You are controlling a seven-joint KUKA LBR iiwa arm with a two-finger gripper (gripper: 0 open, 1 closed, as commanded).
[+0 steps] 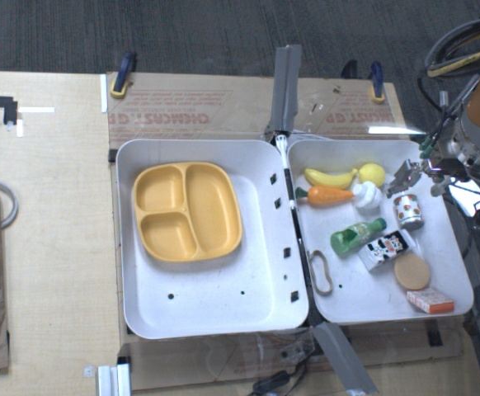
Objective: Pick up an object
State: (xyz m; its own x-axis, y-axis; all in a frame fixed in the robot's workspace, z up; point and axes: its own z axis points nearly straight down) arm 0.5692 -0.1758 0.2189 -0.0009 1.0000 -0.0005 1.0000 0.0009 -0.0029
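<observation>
Metal fingers of the gripper hang spread over the right bin's far right part with nothing between them. Closest is the small printed can, upright just below and toward the camera (my pick for the target). A white bottle and a yellow lemon lie to the left, slightly farther off.
</observation>
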